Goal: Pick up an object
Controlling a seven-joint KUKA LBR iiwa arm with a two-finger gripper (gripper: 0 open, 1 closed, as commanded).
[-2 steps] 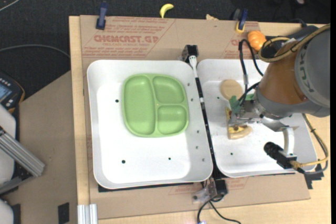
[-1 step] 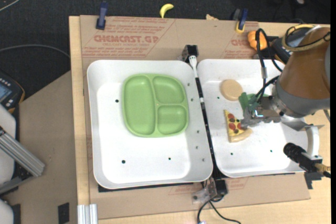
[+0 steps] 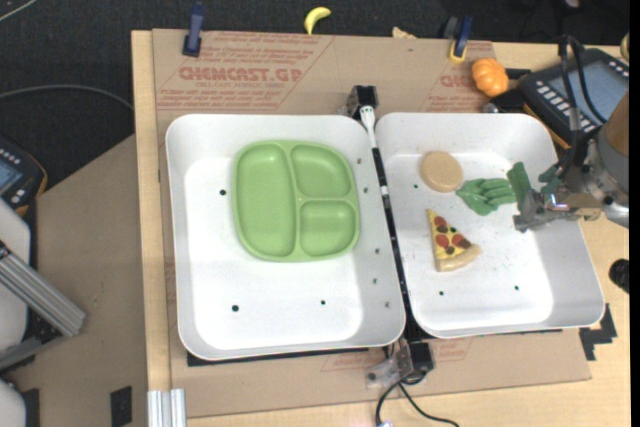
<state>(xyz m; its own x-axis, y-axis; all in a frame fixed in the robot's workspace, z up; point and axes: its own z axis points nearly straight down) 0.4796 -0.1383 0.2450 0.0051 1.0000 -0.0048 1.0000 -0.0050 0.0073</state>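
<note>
While the green divided plate (image 3: 296,201) lies alone in the left bin (image 3: 190,245), the right bin (image 3: 570,300) holds a tan disc (image 3: 441,171), a pizza slice (image 3: 450,241) and a green toy (image 3: 488,194). Whether the tool (image 3: 528,215) is clenched I cannot tell; it hangs beside the toy's right end, so an off-centre grasp could nudge the toy away.

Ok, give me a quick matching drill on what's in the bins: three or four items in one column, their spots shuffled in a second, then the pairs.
Items:
1. green divided plate
2. pizza slice
3. tan round disc
4. green leafy toy

Places:
A. right bin, nearest the gripper
B. left bin
C. right bin, towards the far rim
D. right bin, near its middle

Pairs: 1-B, 2-D, 3-C, 4-A
</note>
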